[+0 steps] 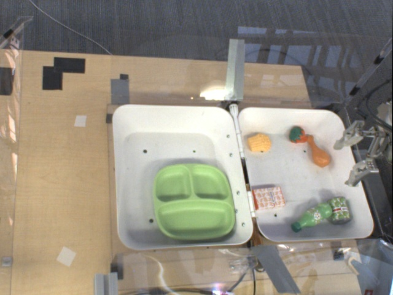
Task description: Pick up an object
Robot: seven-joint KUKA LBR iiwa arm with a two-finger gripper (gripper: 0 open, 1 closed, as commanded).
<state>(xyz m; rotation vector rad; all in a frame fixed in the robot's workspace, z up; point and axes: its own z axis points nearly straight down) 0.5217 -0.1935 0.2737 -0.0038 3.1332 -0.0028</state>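
No readable text anywhere; print on the green bottle (320, 214) and red-patterned packet (268, 197) too blurred.

At the right edge of the frame the gripper (358, 155) hung with its two fingers spread apart, nothing between them, over the right bin's (279, 226) rim. That bin held a yellow corn piece (259, 142), an orange carrot (312, 149), a red-patterned packet (268, 197) and a green bottle (322, 213). The left bin (132, 165) held a green divided tray (193, 201)
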